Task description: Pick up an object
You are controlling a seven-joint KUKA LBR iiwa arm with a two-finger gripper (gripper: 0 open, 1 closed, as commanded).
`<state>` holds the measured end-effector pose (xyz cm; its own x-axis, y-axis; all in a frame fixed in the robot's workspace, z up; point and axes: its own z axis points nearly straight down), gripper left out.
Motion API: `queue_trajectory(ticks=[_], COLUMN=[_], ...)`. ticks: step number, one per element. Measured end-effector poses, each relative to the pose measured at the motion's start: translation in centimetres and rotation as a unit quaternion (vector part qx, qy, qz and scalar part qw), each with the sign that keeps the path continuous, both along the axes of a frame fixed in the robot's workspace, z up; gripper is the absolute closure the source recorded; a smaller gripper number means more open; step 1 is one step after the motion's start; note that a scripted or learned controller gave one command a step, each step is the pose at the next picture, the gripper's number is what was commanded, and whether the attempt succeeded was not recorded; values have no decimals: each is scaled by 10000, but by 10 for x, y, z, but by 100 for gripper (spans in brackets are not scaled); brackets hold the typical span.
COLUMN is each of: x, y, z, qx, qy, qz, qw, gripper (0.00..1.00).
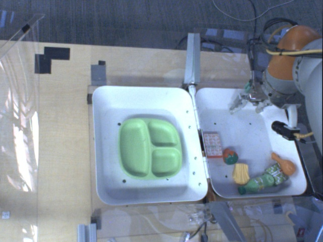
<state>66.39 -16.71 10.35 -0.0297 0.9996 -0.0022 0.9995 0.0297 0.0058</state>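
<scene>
Overhead, pincer (247,104) spread wide, holding nothing, at right bin's (252,135) far edge; green bottle (262,181) well apart, near corner.

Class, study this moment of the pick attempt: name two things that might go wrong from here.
1. The gripper sits open at the right white bin's far edge, apart from every object, so closing here would likely grab nothing.
2. The yellow corn-shaped toy, green bottle and orange toy crowd the near corner; fingers may knock neighbours.
</scene>
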Motion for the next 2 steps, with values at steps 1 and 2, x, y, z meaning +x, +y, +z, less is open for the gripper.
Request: queue_trajectory(ticks=[1, 2], x=[-67, -151], y=[-29, 34], z=[51, -15], qx=[-1, 1], qy=[4, -21], qz=[48, 536], qw=[10000, 9986], gripper=[0, 0])
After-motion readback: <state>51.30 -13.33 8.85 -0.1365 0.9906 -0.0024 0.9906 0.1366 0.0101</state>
